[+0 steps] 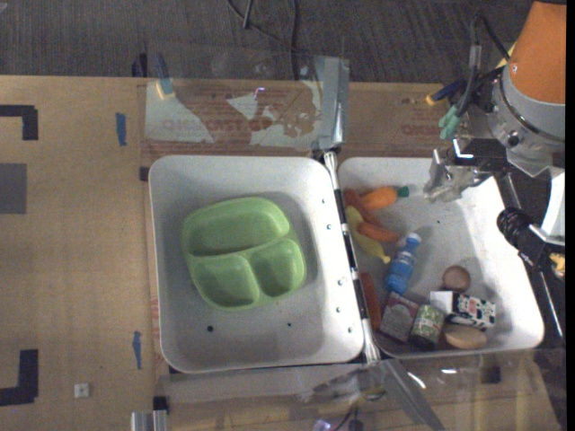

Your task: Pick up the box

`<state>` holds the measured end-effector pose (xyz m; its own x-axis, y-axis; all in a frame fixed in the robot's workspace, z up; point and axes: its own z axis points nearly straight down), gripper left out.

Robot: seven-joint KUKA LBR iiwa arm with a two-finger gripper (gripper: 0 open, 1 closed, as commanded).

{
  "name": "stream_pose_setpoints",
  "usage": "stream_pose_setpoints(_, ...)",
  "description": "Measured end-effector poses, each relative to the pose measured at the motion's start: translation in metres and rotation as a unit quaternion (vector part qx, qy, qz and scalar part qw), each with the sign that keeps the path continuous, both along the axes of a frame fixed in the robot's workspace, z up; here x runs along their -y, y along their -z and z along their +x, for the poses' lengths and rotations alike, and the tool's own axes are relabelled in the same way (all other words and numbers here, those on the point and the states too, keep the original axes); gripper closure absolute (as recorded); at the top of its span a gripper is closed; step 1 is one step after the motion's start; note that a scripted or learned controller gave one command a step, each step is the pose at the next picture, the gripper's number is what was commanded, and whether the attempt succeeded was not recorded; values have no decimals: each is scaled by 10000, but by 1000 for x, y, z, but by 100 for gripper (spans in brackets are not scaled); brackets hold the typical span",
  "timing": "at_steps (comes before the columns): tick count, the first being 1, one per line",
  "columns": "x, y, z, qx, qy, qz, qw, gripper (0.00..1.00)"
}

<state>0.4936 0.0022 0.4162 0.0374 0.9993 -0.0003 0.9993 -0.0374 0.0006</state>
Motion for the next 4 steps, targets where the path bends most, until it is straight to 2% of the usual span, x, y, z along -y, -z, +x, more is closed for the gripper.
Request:
stream_pose_setpoints(1, -141, 16, -15, -21, 1983, -5, 9801, 100)
stream_pose_setpoints(4, -145, -13, -13, -21, 1931, -16, 9812, 100)
